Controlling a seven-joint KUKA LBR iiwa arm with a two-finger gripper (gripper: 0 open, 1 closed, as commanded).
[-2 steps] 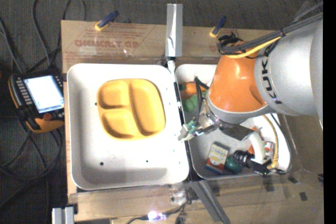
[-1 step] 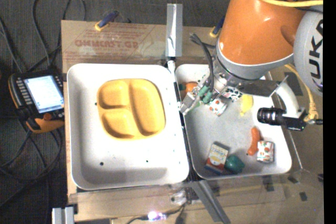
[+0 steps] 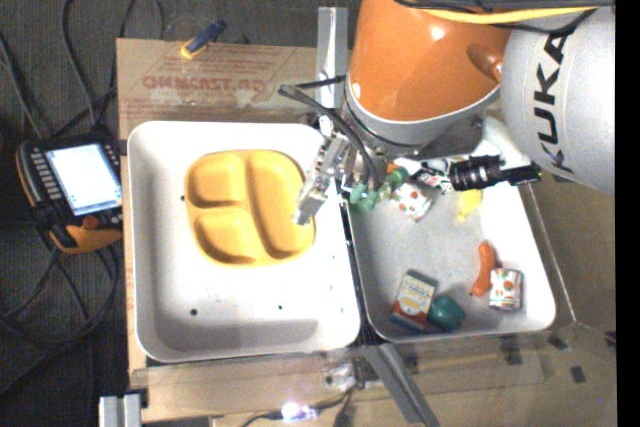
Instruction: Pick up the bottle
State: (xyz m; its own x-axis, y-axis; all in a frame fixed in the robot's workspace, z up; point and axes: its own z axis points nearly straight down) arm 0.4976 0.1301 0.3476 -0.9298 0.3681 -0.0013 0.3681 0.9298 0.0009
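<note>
Camera view looks down on the grey and orange arm (image 3: pixel 450 25), whose bulk covers the far end of the right bin (image 3: pixel 440 255). The left bin (image 3: pixel 160 315) carries a yellow divided tray (image 3: pixel 245 205). The gripper (image 3: pixel 307 208) hangs over that tray's right edge, on the left bin's side of the wall between the bins. Whether the claw is wide or narrow cannot be told from this slant, and nothing shows as held in it.

The thing I take for the bottle (image 3: pixel 366 199) is green. It lies in the far left corner of the right bin, just beside the dividing wall and partly under the wrist. Its shape is half hidden, so that reading is a judgement.

The first risk is position. A descent from here would likely meet the yellow tray, not the bottle, because the claw is across the wall from it.

The second is the corner. With the bottle hard by the wall, one side of the claw may land on the rim or wall and close on nothing.

The third is crowding. A white and red packet (image 3: pixel 414 202) lies near the bottle and could be nudged or caught instead.

A bottle lying down may also roll away under a glancing touch.

The small box (image 3: pixel 414 295) and the can (image 3: pixel 506 289) sit well apart and look harmless.
</note>
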